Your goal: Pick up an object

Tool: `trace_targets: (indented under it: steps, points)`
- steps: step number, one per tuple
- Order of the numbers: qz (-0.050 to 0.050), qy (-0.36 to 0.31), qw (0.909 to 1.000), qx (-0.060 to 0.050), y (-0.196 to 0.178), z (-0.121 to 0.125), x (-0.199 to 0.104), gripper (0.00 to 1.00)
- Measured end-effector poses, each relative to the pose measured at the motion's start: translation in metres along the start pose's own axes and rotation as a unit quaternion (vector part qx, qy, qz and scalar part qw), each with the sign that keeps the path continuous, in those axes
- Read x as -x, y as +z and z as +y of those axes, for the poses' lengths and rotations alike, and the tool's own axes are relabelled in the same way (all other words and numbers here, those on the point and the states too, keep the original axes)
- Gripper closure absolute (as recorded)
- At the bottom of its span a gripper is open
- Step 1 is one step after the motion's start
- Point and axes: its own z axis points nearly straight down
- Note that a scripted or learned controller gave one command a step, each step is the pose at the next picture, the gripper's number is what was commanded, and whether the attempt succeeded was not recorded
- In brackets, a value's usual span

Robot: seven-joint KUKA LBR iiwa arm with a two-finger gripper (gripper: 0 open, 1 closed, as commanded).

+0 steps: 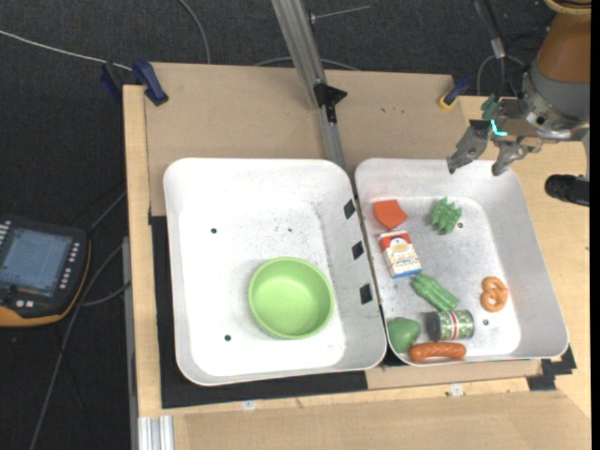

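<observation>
Even, bright overhead illumination, no strong directional source. The two white bins approach overexposure, their walls showing little tonal detail; shadows are soft and short, as beneath the green bowl. The dark floor retains faint texture. Focus is moderate throughout, slightly grainy; small items in the right bin lack fine detail.

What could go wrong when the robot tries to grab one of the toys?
The hand hangs open above the far edge of the right bin, holding nothing. Three risks, I think:
1. The can, green pepper and sausage are packed together, so it might bump one while grabbing another.
2. The pretzel lies flat and could slip away.
3. The juice box touches the orange block, so both may shift.
</observation>
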Motion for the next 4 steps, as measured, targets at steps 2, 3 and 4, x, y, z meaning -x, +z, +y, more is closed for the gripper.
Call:
trace_targets:
  steps: [2,3,4]
  points:
    - [0.0,0.0,1.0,-0.003,0.061,-0.006,-0.001,0.0]
    - [0.0,0.0,1.0,-0.003,0.124,-0.01,0.001,0.0]
    - [0.0,0.0,1.0,-0.002,0.156,-0.01,0.0,0.0]
